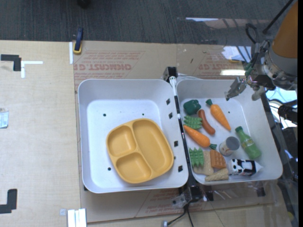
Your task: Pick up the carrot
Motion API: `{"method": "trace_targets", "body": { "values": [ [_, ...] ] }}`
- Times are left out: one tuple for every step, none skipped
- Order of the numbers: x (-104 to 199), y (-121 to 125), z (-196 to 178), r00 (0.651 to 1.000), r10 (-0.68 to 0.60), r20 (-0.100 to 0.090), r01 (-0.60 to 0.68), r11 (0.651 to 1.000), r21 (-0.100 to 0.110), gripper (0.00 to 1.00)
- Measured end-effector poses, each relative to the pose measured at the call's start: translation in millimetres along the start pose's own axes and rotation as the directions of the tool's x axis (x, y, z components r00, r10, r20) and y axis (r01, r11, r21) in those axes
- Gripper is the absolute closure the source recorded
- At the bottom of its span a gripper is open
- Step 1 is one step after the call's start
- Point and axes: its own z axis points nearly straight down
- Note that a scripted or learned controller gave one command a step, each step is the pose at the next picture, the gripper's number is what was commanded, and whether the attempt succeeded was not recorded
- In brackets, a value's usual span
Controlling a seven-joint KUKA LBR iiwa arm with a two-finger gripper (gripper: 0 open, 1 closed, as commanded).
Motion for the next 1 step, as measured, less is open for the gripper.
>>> {"method": "trace_targets", "body": {
  "values": [
    [-25.1, 1.6, 153.1, 0.999, 0.047, -0.001, -0.047, 0.999, 0.001, 0.0]
  ]
}}
